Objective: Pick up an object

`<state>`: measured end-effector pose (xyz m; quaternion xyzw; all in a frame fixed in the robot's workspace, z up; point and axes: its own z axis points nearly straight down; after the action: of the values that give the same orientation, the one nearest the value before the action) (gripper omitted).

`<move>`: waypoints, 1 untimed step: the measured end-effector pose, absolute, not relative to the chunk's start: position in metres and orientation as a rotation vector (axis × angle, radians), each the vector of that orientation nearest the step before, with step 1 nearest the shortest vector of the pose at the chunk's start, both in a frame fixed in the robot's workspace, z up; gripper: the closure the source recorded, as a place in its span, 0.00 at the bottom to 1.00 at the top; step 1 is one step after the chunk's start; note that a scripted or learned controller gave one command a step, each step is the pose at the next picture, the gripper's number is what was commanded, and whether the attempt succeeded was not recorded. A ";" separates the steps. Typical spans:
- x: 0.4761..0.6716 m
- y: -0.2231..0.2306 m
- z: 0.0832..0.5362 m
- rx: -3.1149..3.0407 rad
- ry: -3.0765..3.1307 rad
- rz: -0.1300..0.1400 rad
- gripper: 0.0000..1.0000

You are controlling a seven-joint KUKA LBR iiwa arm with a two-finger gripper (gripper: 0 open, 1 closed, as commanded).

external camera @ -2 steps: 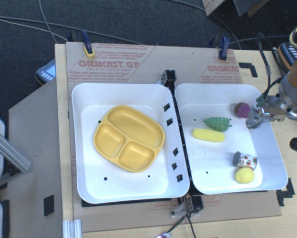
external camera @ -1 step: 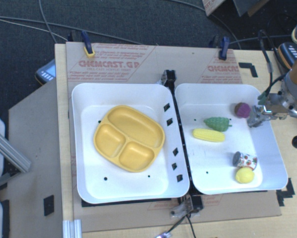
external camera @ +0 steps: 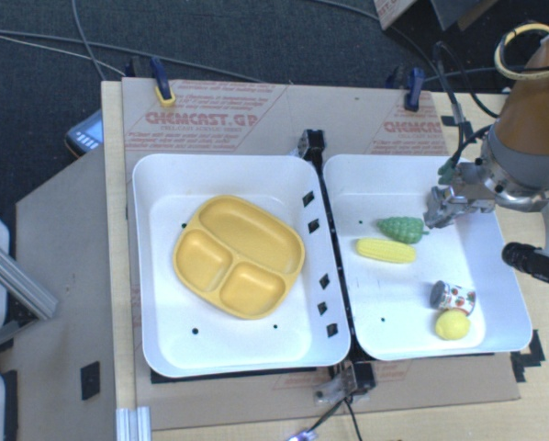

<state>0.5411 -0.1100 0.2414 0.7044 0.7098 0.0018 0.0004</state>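
Dark carpet surrounds your bench (external camera: pixel 91 246), with black cables trailing across the floor at the top. On the bench a cardboard sheet (external camera: pixel 210 108) printed with red lettering lies under two shallow white bins set side by side, and a blue clamp (external camera: pixel 162 81) and another blue clamp (external camera: pixel 413 86) pinch its far edge.

Your gripper (external camera: pixel 438 208) sits low over the far part of the right bin (external camera: pixel 509 338), coming in from the right on the grey arm (external camera: pixel 522 145) with its orange band. Whether its fingers are wide or narrow you cannot tell from this angle; nothing is visibly held between them.

Just beside the gripper's tip, toward the middle of the bench, lies a bumpy green vegetable (external camera: pixel 401 229); it looks close to touching the tip, though you cannot confirm contact. Right next to it on the near side rests a yellow corn cob (external camera: pixel 386 251), lying crosswise. Nearer the front right corner of the same bin you have a small can (external camera: pixel 453 296) with a red and white label on its side, and a yellow lemon (external camera: pixel 453 326) just beside it.

Your left bin (external camera: pixel 155 246) holds one thing: a yellow divided plate (external camera: pixel 239 255) with three compartments, flat in the middle.
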 end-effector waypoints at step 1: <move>0.553 -0.061 0.248 2.214 2.229 0.005 1.00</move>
<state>0.5531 -0.0608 0.2476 0.7047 0.7095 0.0015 -0.0001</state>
